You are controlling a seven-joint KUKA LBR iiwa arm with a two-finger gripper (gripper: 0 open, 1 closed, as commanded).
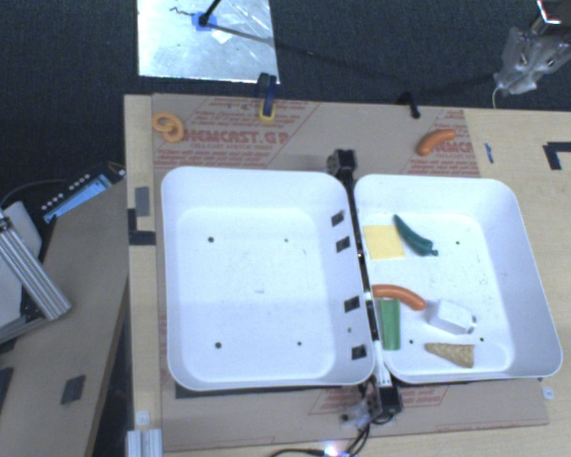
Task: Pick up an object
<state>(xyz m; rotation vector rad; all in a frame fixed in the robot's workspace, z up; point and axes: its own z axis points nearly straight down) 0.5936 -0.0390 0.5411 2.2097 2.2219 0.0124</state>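
Note:
The right bin (523,255) holds several small objects. A yellow square (383,243) lies near its left wall with a dark teal curved piece (414,235) beside it. Lower down are an orange sausage (400,296), a green stick (390,324), a white block (450,317) and a tan wedge (451,353). My gripper (525,65) hangs at the top right, off the bench and well beyond the right bin's far edge, away from all of these objects.
The left bin (181,255) sits beside the right one. On the cardboard behind the bins lie an orange sausage (436,142), an orange ring (168,127) and a yellow-blue clip (265,98). A shiny foil sheet (206,27) lies at the far left.

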